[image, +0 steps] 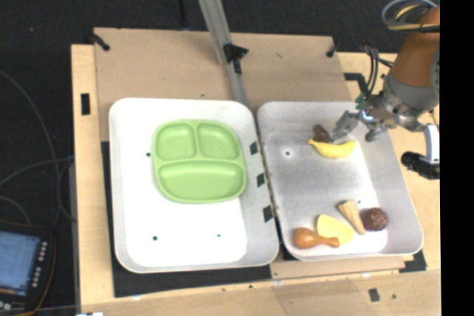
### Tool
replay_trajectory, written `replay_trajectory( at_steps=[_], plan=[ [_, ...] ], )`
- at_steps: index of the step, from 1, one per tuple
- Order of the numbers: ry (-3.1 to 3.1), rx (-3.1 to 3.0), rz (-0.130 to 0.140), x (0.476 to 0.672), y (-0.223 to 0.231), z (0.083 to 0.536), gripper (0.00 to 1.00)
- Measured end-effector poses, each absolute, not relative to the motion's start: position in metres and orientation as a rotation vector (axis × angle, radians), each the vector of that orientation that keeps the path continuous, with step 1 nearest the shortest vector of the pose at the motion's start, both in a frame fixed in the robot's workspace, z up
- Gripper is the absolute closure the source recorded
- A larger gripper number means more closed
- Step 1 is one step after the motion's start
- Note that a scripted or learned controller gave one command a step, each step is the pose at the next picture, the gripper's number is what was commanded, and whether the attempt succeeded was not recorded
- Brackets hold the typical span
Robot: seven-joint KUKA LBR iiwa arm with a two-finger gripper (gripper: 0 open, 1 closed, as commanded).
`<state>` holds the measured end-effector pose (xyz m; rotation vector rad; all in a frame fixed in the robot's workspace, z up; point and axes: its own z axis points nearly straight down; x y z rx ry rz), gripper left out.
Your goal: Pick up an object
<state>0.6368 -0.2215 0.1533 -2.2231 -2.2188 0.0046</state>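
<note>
Camera view: tool point(358, 123) hangs spread, holding nothing, just above the banana point(332, 149).

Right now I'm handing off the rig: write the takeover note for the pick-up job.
Claw: low over the right bin, at the upper part, just above the banana and beside a small brown piece; finger state unclear, no grasp visible.
Also in the right bin, near edge: drumstick, yellow wedge, cone, brown ball.
Left bin: green divided plate.
Done: nothing lifted.
Left: grasp and lift one item.
</note>
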Motion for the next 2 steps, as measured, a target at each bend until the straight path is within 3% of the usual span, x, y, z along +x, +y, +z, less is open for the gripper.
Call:
replay_trajectory(
  at_steps=[1, 2],
  plan=[
    [-2.224, -2.228, -0.001, 0.639, -0.223, 0.168, 1.0],
    [-2.221, -2.23, -0.003, 0.636, -0.226, 0.213, 1.0]
  ],
)
